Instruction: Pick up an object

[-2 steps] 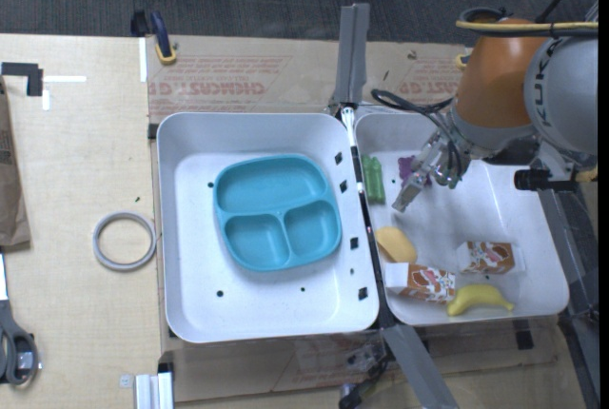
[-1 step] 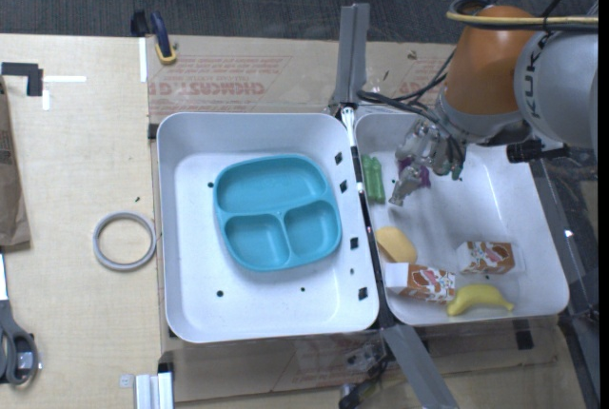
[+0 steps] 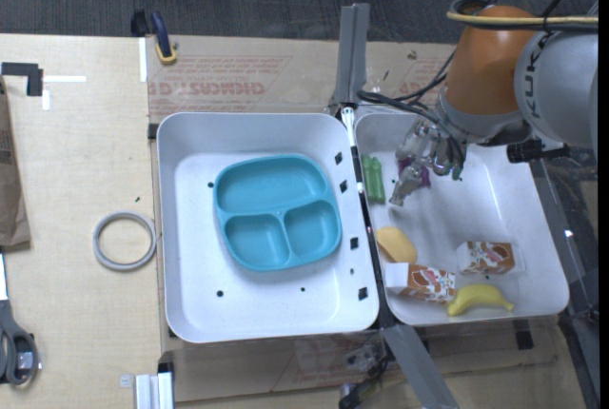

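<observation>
My gripper [image 3: 415, 177] hangs over the back left part of the right bin [image 3: 519, 207], below the arm's orange band. A small purple bit shows at its tip; I cannot make out what it is. A green stick-shaped object [image 3: 374, 179] lies just left of the gripper by the bin's left wall. Nearer the front lie a yellow rounded piece [image 3: 395, 243], a red-and-white patterned packet [image 3: 424, 282], a second such packet [image 3: 487, 257] and a yellow banana [image 3: 479, 300].
The left bin [image 3: 190, 293] holds a teal divided plate [image 3: 278, 212]. A grey post [image 3: 354, 50] rises between the bins at the back. On the bench at the left lie a tape ring [image 3: 124, 239] and scissors [image 3: 14, 355].
</observation>
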Available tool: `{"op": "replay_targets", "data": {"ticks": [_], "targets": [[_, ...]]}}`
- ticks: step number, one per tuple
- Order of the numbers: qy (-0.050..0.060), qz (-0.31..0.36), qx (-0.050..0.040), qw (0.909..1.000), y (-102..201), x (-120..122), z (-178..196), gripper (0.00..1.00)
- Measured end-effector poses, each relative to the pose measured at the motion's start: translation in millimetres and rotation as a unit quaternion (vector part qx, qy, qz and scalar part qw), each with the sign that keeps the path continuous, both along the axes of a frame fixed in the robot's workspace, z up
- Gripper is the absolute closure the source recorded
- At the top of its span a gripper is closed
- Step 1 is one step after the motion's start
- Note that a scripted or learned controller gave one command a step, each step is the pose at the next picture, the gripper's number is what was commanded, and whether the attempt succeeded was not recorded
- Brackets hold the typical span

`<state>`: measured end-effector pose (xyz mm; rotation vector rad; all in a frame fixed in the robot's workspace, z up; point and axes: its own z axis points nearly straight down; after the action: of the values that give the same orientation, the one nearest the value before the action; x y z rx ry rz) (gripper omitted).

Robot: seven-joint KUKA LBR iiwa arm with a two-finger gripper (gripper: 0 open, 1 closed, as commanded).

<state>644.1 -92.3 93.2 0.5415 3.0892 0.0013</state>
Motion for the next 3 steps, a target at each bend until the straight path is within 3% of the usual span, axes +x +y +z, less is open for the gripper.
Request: {"op": "replay_targets", "data": {"ticks": [3], "targets": [[0.000,0.000,0.0000,1.0000,0.0,0.0,0.0,0.00]]}}
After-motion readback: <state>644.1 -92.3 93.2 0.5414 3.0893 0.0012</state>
